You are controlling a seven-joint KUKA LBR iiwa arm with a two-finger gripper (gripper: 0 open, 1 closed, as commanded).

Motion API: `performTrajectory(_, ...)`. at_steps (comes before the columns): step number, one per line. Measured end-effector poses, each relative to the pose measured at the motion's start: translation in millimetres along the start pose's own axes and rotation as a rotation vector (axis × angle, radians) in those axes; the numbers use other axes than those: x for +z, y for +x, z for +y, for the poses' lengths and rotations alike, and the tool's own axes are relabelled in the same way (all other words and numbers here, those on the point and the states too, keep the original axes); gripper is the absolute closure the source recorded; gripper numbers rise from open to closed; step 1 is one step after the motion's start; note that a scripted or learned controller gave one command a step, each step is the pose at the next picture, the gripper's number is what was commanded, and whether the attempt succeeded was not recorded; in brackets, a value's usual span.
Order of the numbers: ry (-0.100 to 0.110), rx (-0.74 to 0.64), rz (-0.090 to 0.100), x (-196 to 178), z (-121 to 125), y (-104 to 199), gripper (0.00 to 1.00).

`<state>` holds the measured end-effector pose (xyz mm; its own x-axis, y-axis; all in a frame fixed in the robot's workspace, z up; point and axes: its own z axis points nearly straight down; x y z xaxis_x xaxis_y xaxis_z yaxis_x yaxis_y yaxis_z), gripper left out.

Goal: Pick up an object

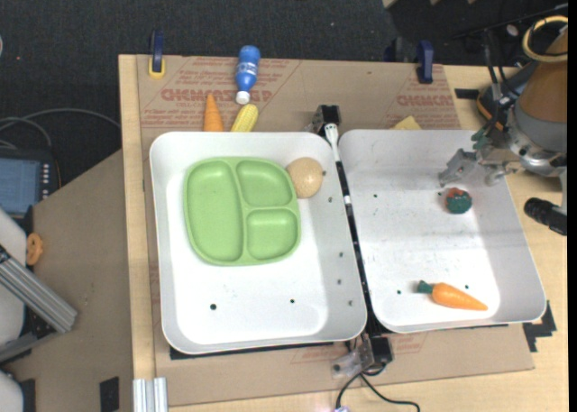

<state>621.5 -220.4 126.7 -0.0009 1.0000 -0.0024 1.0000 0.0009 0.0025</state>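
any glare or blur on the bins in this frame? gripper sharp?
Camera view: lighting even, with soft sheen on the left bin near its front edge and no blown-out glare; the green tray and carrot look sharp; the gripper is small and slightly soft, fingers unreadable; faint shadow under it on the right bin.

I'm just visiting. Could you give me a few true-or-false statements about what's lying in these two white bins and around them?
1. The green tray lies in the left bin. True.
2. A toy carrot lies in the right bin, near its front edge. True.
3. The tan ball sits in the right bin. False: it is in the left bin, beside the tray.
4. The blue bottle stands inside the tray. False: it lies on the board behind the bins.
5. The gripper is above the right bin. True.
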Motion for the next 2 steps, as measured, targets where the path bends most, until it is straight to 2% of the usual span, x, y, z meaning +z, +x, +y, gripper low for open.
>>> performTrajectory(2, 0.000, 0.000, 0.000, 0.0, 0.0, 0.0, 0.00)
